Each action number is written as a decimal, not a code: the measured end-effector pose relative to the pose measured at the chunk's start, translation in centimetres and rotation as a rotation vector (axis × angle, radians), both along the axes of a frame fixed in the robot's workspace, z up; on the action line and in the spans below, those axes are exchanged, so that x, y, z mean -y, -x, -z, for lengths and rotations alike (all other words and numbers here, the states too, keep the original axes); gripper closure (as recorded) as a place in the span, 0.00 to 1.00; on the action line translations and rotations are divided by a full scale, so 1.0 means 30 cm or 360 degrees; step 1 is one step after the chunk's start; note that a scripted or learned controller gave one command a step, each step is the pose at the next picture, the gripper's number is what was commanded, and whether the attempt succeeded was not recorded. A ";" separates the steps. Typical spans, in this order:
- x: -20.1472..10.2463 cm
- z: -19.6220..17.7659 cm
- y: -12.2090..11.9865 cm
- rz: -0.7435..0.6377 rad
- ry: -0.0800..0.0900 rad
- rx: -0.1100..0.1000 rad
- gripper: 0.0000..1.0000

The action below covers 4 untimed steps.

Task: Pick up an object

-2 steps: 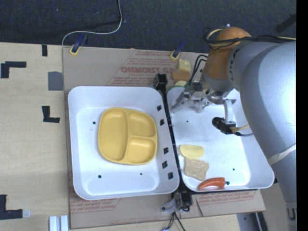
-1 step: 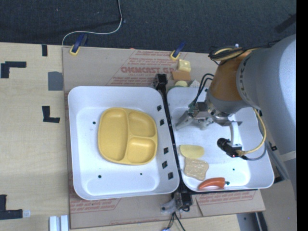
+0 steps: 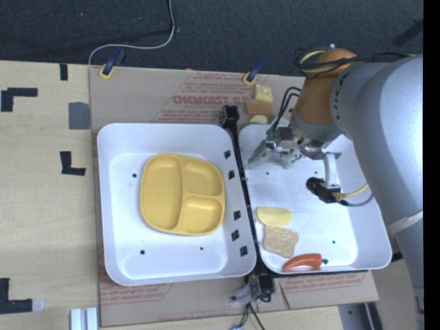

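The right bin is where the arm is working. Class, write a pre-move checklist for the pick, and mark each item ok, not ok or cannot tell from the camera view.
1. Gripper is over the right bin: ok.
2. Gripper is above a target: not ok; the yellow slice, the tan bread piece and the orange carrot-like piece lie at the bin's near end, apart from it.
3. Something is between the fingers: cannot tell.
4. Targets lie separate enough to grasp: cannot tell; slice and bread look touching.
5. Yellow divided plate stays out of the path: ok, it lies in the left bin.
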<state>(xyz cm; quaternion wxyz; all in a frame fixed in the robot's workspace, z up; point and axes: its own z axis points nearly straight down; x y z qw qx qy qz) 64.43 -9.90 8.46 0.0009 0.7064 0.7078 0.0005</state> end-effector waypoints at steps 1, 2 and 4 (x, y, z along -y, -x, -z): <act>-0.010 0.002 -0.076 0.0000 0.0005 -0.0014 0.00; -0.012 -0.032 -0.078 0.0001 0.0004 -0.0007 1.00; 0.003 -0.003 0.036 0.0003 0.0000 -0.0011 0.00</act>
